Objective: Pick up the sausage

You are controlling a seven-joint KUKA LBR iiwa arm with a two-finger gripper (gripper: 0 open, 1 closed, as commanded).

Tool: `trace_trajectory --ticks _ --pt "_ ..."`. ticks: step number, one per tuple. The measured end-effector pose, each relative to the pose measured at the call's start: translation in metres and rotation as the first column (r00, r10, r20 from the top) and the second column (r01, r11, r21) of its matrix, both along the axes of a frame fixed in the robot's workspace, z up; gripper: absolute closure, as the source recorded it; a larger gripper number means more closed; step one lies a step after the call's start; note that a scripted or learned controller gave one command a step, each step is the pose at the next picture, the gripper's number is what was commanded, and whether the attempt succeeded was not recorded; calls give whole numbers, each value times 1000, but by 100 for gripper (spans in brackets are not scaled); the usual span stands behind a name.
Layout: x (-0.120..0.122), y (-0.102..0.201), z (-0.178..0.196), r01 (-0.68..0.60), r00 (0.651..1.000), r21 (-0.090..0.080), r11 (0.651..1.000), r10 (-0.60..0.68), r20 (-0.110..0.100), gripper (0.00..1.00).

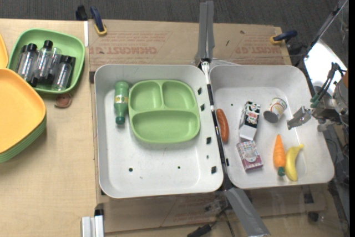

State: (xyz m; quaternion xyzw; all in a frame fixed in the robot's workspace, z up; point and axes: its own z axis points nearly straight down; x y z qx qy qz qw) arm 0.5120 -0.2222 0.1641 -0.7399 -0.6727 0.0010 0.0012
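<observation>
- The sausage is lying in the right bin, pressed up against that bin's left wall, long axis running roughly toward and away from the camera.
- The gripper is reaching in over the right bin's right rim, well apart from the sausage, with the other items sitting between them.
- Its metal tip is showing small and partly blurred against the white floor, so I cannot tell how it is set; nothing is visibly sitting in it.
- The arm behind it is being cut off by the frame's right side, leaving just a tangle of grey parts and cables.
- A small black-and-white carton is lying near the bin's middle, with a pink-patterned box just below it; the printing on both is too small to read.
- A small can is tipping on its side to the carton's right.
- A carrot and a banana are lying side by side near the bin's front right, touching or nearly so.
- In the left bin, a green divided plate is sitting beside a green bottle.
- On the bench at left, a green tray is holding dark-capped bottles, and stacked orange plates are being cropped by the frame edge.
</observation>
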Motion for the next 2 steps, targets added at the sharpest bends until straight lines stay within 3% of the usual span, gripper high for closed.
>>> trace_trajectory --ticks 1,2 --pt "0 12 -74 -209 978 6 978 209 -1 0" --pt "-8 54 -73 -233 973 1 973 233 1 0"
